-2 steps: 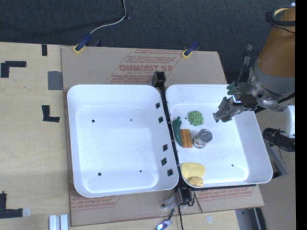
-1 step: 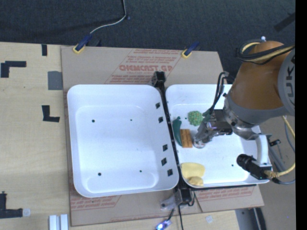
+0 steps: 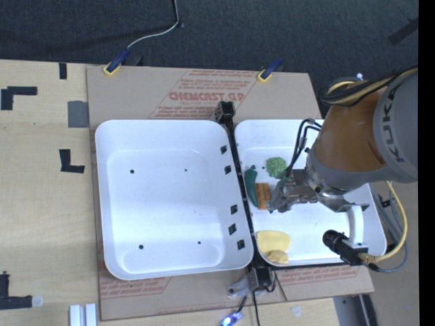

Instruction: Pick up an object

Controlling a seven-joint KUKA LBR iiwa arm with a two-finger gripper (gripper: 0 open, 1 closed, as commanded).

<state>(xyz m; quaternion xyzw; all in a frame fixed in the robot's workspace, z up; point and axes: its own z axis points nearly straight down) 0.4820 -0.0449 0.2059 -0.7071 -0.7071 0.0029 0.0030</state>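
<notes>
Two white bins sit side by side on a cardboard sheet (image 3: 204, 94), and my gripper (image 3: 282, 197) hangs low over the right bin (image 3: 272, 133).

Just beside my gripper lie a green leafy piece (image 3: 275, 166), a dark green strip (image 3: 251, 179) against the divider and an orange-brown block (image 3: 261, 195); a yellow lump (image 3: 273, 243) sits nearer the front wall. My orange-banded wrist covers much of this bin. Whether my gripper is open or closed, I cannot tell. The left bin (image 3: 163, 131) stands apart. Red print on the cardboard reads roughly "CHEMCAST".
</notes>
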